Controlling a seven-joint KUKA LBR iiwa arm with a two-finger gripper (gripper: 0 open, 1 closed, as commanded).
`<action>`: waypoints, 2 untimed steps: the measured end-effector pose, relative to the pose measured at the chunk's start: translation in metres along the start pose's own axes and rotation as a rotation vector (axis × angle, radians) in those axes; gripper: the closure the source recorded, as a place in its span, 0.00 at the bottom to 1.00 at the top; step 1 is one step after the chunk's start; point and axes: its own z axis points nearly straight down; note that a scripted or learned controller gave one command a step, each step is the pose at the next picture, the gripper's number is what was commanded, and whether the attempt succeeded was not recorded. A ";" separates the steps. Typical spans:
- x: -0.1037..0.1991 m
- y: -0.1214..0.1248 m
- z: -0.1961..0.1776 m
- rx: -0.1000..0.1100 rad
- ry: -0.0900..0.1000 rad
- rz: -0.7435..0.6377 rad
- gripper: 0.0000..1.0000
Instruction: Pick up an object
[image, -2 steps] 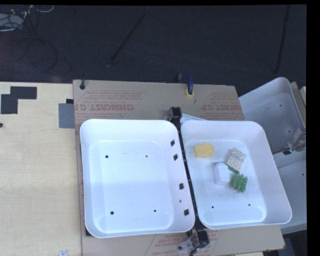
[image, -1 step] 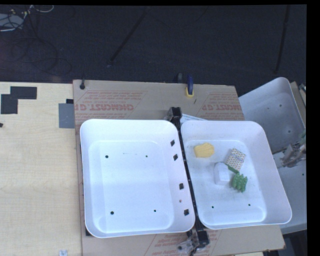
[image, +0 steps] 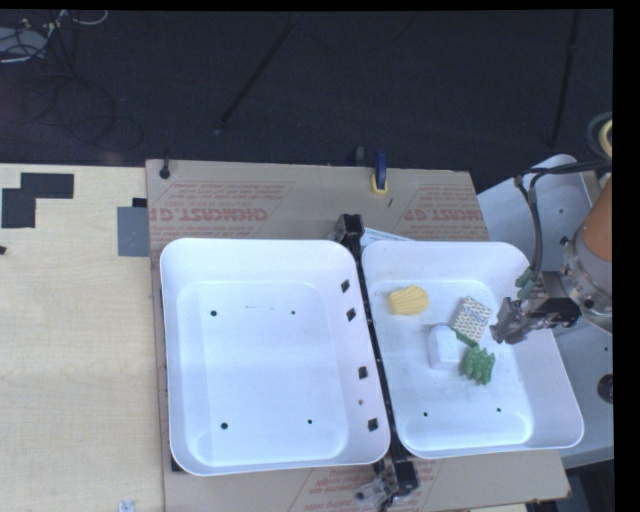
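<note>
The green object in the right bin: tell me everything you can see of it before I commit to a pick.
The green object is small, bright green and bumpy-edged, like a leafy or knobbly toy; its material is unclear at this resolution. It lies flat on the floor of the right bin, toward the arm's side, elongated at a slight diagonal. Its upper end sits close against the white object, possibly touching. The patterned block lies just above it. The gripper is above and to its right, not on it.

bins (image: 260, 262): smooth white plastic | bench (image: 70, 330): pale wood
</note>
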 end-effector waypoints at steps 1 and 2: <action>0.095 0.001 -0.046 -0.008 -0.002 -0.002 1.00; 0.160 0.103 -0.047 -0.009 -0.004 0.002 1.00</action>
